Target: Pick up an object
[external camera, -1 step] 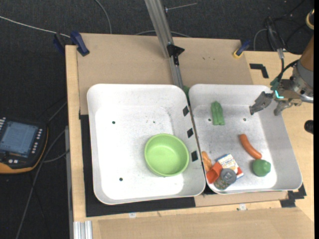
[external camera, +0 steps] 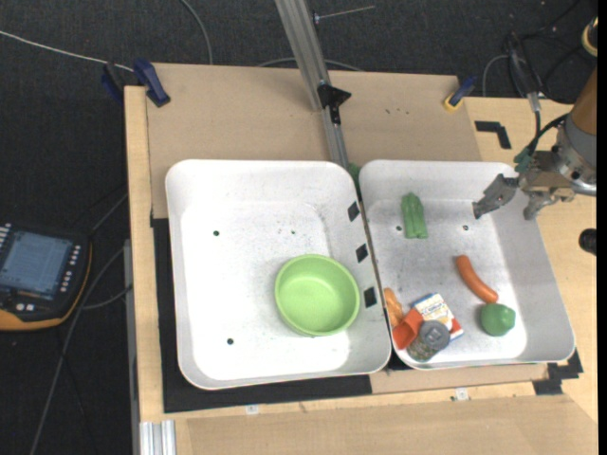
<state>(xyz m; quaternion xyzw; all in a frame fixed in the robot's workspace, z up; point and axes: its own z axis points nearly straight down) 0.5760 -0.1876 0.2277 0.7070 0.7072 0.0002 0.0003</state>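
Observation:
My gripper (external camera: pixel 513 204) hangs over the upper right of the right bin (external camera: pixel 541 254), its two fingers spread apart with nothing between them. Below it in that bin lie a green pickle-shaped piece (external camera: pixel 413 215), an orange-red sausage (external camera: pixel 475 279), a green round toy (external camera: pixel 497 319), a small white and blue box (external camera: pixel 436 311), a grey round disc (external camera: pixel 432 338) and an orange carrot-like piece (external camera: pixel 394 306). A light green bowl (external camera: pixel 317 295) sits in the left bin (external camera: pixel 204 254) near its lower right corner.
A metal pole (external camera: pixel 308 45) slants down from the top to the gap between the bins. Blue clamps (external camera: pixel 150 81) hold the brown board at its far corners. A handheld pendant (external camera: pixel 38 271) lies off the bench at the left.

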